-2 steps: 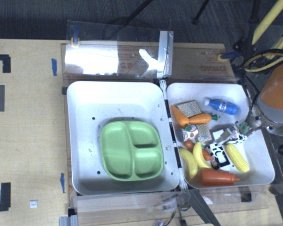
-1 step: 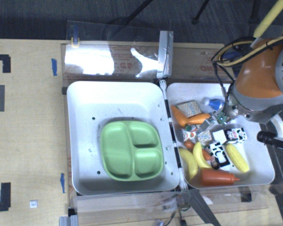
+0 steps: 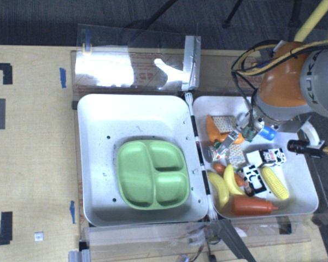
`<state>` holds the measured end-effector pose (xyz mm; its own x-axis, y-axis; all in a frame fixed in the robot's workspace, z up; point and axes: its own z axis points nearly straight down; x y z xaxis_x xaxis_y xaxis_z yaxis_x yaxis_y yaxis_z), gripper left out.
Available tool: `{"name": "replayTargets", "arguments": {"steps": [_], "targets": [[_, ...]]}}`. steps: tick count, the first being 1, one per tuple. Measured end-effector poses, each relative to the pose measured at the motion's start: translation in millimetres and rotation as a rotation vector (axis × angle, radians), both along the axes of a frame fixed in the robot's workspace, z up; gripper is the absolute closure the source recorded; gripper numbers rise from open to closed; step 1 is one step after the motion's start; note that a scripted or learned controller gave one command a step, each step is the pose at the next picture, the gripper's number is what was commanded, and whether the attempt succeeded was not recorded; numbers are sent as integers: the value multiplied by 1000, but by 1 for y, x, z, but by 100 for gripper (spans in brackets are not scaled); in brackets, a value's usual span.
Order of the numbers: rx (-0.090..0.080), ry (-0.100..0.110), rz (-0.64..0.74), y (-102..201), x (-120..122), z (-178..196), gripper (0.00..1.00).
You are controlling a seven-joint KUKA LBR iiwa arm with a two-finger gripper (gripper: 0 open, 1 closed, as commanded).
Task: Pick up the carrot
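The carrot [image 3: 212, 129] is an orange piece lying in the upper left part of the right bin [image 3: 310, 200], close to the wall shared with the left bin. My gripper [image 3: 228, 142] reaches down from the right, its tip just below and to the right of the carrot. It partly covers the carrot's lower end and a speckled packet [image 3: 224, 124]. I cannot make out whether anything is held.
The right bin also holds a banana [image 3: 221, 188], a red sausage [image 3: 252, 205], a corn cob [image 3: 275, 182], a small tomato-like piece [image 3: 219, 168] and black-and-white cards [image 3: 262, 160]. A green divided plate [image 3: 152, 173] sits in the left bin [image 3: 98, 124].
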<state>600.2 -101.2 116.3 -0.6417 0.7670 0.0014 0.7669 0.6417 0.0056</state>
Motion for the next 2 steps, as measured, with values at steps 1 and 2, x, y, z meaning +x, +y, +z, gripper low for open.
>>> {"name": "replayTargets", "arguments": {"steps": [1,2], "targets": [[2,-3,213,4,16,-5,0],[-16,-50,513,11,39,-3,0]]}}
